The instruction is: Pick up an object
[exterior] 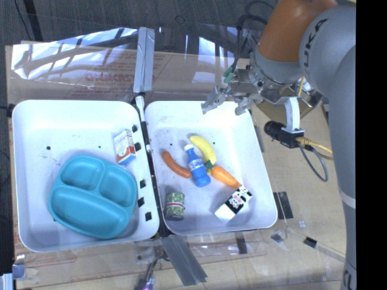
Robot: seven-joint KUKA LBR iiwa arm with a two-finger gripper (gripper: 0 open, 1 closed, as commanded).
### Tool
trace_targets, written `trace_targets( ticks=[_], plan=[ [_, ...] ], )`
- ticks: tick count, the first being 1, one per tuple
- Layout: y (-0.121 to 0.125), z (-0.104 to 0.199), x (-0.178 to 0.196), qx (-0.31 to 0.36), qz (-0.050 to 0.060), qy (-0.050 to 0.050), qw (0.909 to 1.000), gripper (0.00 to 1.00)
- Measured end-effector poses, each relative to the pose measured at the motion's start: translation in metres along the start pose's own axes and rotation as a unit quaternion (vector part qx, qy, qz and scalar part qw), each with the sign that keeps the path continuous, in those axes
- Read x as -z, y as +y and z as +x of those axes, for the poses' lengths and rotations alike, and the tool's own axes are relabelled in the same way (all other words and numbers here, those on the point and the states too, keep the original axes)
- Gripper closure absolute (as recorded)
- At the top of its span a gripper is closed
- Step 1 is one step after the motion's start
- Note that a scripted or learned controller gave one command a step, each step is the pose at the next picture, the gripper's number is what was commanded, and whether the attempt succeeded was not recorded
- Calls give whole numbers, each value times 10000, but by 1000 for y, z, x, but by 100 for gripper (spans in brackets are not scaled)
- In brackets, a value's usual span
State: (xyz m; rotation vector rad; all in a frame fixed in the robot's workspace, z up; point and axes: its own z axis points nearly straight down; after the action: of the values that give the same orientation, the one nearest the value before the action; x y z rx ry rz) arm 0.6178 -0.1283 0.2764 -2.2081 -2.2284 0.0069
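Note:
The right bin (pixel 260 162) holds a yellow banana (pixel 204 148), a blue bottle (pixel 197 167), an orange carrot (pixel 224 176), an orange sausage-like piece (pixel 175 164), a small green can (pixel 175 204) and a black-and-white carton (pixel 234 203). My gripper (pixel 227 102) hangs above the bin's far edge, up and right of the banana. Its two grey fingers are spread apart, with nothing between them.
The left bin (pixel 30 132) carries a blue divided tray (pixel 94 195) and a small red-and-white box (pixel 124 145). A divider (pixel 145 162) separates the bins. A clear panel (pixel 181 53) stands behind them. The arm (pixel 314 35) and cables fill the upper right.

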Motion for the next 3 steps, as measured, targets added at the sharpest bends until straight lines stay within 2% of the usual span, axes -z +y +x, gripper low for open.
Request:
trace_targets(
  ticks=[1,2,3],
  plan=[
    [-26,-32,-132,441,5,2,9990,0],
    [-19,-43,-185,204,-8,2,9998,0],
    [-19,-43,-175,227,1,3,9997,100]
  ],
)
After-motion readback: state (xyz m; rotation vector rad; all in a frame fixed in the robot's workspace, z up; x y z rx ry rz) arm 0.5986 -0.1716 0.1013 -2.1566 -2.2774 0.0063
